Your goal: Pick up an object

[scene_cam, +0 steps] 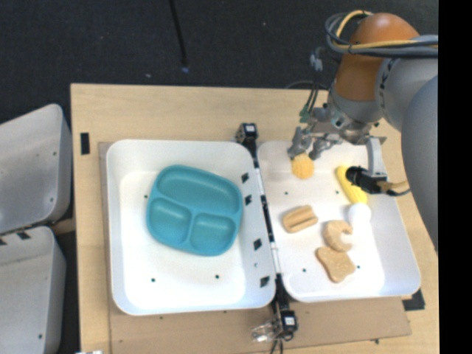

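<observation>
Camera view: we log the gripper (308,147) low over the right bin (398,271), its jaws spread, astride and just above an orange ball (303,168) near the bin's far left corner. Ball not pinched. Risks, in our judgement: the round ball rolls aside as the jaws close; the nearby bin wall fouls one finger. A blue tray (195,209) occupies the left bin (125,286).

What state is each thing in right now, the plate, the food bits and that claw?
Blue divided plate: flat in the left bin, nothing on it.
Orange ball: on the right bin floor, just under the gripper.
Banana: lying flat.
Three tan pieces: lying flat, apart.
White piece: lying by the banana.
Gripper: fingers open, low over the ball.
</observation>
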`<state>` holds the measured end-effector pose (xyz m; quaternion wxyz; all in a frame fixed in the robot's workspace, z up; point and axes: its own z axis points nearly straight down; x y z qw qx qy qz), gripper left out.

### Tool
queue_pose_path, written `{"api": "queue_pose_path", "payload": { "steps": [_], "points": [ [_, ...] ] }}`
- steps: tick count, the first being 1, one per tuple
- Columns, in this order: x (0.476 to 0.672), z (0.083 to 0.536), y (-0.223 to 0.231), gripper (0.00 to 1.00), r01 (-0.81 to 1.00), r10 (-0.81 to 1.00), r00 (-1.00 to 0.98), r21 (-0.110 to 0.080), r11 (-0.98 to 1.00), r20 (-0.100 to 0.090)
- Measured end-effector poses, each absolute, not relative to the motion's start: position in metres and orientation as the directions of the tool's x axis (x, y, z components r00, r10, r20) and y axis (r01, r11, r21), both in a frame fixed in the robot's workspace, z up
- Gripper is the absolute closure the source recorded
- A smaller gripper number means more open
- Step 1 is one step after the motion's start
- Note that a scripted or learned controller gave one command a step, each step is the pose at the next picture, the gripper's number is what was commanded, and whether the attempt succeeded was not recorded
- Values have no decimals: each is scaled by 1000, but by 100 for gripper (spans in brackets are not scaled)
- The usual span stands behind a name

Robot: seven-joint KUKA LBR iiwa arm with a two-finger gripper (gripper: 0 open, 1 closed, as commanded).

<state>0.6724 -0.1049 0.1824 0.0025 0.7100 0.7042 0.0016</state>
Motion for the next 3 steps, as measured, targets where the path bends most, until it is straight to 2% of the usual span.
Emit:
{"api": "queue_pose_path", "payload": {
  "steps": [2,3],
  "points": [
    [670,283,-112,100,1000,1000,2,7,-2,-2],
    [671,284,-59,100,1000,1000,-6,1,6,0]
  ]
}}
